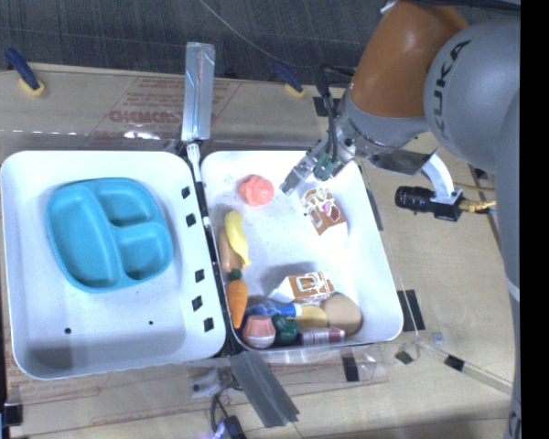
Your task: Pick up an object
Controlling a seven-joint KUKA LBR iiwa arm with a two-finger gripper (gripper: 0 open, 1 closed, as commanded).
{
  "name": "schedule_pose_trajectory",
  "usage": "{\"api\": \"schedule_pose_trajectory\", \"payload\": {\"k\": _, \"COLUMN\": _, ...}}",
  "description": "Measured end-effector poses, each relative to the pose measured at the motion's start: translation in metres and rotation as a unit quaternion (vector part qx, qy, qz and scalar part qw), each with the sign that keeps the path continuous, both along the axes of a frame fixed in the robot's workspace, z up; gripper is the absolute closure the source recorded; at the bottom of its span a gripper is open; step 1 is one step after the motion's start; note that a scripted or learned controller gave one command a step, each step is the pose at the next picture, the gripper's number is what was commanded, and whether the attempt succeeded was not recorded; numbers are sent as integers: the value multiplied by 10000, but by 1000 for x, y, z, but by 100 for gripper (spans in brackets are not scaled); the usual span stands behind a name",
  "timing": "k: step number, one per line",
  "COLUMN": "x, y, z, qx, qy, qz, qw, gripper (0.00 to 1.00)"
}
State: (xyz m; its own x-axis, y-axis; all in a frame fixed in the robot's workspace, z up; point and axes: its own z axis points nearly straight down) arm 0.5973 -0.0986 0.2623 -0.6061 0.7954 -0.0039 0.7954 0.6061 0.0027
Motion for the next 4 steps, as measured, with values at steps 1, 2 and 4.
{"api": "schedule_pose_trajectory", "payload": {"k": 1, "x": 0, "y": 1, "z": -1, "qx": 5, "qy": 11, "qz": 6, "qw": 10000, "gripper": 0}}
{"api": "schedule_pose_trajectory", "payload": {"k": 2, "x": 31, "y": -2, "z": -158, "qx": -1, "qy": 47, "qz": -965, "qw": 9953, "gripper": 0}}
{"api": "schedule_pose_trajectory", "payload": {"k": 4, "x": 9, "y": -12, "z": -170, "qx": 9, "qy": 22, "qz": -911, "qw": 9958, "gripper": 0}}
